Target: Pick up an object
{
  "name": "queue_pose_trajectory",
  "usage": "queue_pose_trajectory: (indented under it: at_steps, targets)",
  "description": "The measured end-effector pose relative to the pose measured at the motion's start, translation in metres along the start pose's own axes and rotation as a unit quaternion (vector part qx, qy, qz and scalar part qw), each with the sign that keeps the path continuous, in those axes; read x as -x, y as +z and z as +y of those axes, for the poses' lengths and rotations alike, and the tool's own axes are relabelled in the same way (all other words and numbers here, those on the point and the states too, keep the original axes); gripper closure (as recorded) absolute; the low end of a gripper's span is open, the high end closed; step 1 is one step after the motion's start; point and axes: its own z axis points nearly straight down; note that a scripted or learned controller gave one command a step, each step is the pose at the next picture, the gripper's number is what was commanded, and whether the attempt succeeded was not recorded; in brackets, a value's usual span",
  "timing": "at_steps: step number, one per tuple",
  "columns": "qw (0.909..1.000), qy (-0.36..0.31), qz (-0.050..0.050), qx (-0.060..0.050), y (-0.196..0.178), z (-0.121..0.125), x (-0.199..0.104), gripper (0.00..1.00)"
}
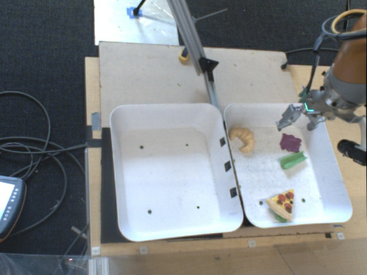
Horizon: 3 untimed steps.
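The right bin (330, 171) holds a tan croissant (243, 138) near its left wall, a purple grape bunch (290, 142), a green pod (293, 161) just below it, and a pizza slice (282, 204) near the front. My gripper (299, 118) hangs over the bin's back right area, just above and behind the grapes. Its fingers are spread, with nothing between them.
The left bin (123, 176) sits beside the right one, with black clips along the shared wall. A slanted metal pole (192, 36) crosses the bench behind the bins. Cables (34, 148) and a tablet (8, 202) lie on the floor at left.
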Motion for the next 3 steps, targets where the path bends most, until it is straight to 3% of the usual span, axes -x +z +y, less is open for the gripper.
queue_pose_trajectory:
  at_steps: [1, 3]
  targets:
    - [1.0, 0.0, 0.0, 0.002, -0.002, 0.001, 0.0, 0.0]
    - [1.0, 0.002, 0.0, -0.001, 0.109, -0.013, 0.006, 0.0]
